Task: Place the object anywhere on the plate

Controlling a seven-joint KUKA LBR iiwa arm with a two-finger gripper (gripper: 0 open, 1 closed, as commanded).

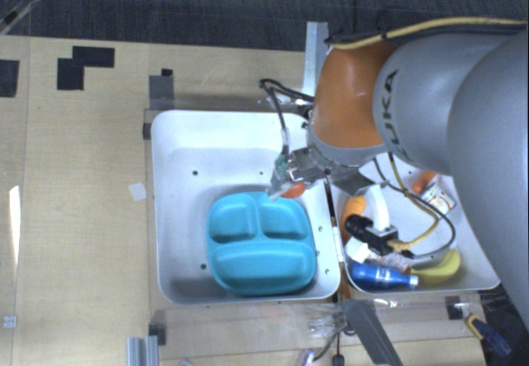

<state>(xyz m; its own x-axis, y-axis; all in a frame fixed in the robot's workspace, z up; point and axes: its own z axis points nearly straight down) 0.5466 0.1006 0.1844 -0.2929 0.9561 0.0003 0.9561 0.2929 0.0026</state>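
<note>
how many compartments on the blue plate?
3. On the plate: two smaller ones side by side along its far edge, one wide one along its near edge. The hand hangs over the far right corner, so part is hidden.

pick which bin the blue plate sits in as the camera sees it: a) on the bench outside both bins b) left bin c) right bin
b: the blue plate lies flat on the floor of the left bin, while the right bin holds a banana and a blue bottle.
</note>
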